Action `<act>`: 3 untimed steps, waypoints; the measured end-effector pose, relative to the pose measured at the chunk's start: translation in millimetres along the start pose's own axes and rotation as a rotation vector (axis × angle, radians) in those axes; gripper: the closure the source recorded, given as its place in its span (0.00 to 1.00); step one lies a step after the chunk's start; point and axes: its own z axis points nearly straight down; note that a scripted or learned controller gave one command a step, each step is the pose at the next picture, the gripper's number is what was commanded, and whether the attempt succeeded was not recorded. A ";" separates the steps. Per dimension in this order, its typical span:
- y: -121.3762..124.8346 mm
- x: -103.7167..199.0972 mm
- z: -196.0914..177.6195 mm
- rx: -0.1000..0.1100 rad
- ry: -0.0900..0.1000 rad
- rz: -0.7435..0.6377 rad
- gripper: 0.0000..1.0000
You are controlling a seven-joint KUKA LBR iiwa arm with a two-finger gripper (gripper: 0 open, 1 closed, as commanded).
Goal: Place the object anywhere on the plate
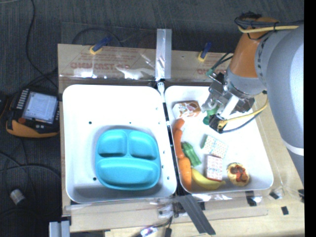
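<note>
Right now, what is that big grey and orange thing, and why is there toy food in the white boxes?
That is a robot arm. A camera above the bench looks down on it. Its gripper hangs over the right bin, which holds toy food: a banana, a carrot, a green vegetable, small packets and more. The left bin holds a blue plate with three sections. The arm should put one toy on that plate. I cannot tell whether it holds anything.

blue plate, white bins, orange carrot, yellow banana
</note>
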 end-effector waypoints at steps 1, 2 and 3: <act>-72.3 12.6 16.4 0.004 0.003 -0.035 1.00; -105.9 86.4 15.9 0.003 0.003 -0.114 1.00; -105.9 86.3 15.9 0.003 0.003 -0.114 0.00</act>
